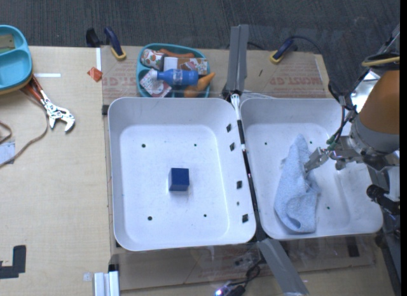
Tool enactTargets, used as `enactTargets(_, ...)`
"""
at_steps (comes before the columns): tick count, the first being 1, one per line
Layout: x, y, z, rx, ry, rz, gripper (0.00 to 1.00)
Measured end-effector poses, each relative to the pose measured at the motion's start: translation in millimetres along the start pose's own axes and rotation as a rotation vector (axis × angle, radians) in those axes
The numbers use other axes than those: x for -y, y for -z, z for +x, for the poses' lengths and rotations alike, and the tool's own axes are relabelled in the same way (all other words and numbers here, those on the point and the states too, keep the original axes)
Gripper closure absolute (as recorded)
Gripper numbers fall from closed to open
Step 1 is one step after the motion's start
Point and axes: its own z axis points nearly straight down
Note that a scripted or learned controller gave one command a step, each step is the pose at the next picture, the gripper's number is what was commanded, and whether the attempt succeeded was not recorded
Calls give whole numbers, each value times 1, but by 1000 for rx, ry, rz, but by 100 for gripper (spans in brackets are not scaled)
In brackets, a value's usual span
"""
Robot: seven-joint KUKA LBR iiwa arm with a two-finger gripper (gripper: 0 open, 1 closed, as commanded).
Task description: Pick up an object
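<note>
A small dark blue cube [179, 179] lies near the middle of the left bin [127, 225]. A crumpled light blue cloth [296, 191] lies in the right bin [270, 123], running from its middle toward the front edge. My gripper [326, 162] hangs low over the right bin, just right of the cloth's upper part. Its fingers stand apart and nothing is between them. The left fingertip [313, 161] is at the cloth's right edge; whether it touches the cloth I cannot tell. The grey arm with its orange band [385, 107] comes in from the right.
A blue tray [173, 72] of small packets and a bottle stands behind the left bin. A wrench [58, 116] and a teal dish [9, 56] lie on the wooden bench at left. Clamps [114, 43] hold the back edge. A raised divider [240, 142] separates the bins.
</note>
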Motion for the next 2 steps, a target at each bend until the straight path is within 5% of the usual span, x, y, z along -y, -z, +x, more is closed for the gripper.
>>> enactTargets(1, -84, -25, 22, 1, -139, 0, 0)
enactTargets(2, -116, -23, -25, 2, 6, -5, 0)
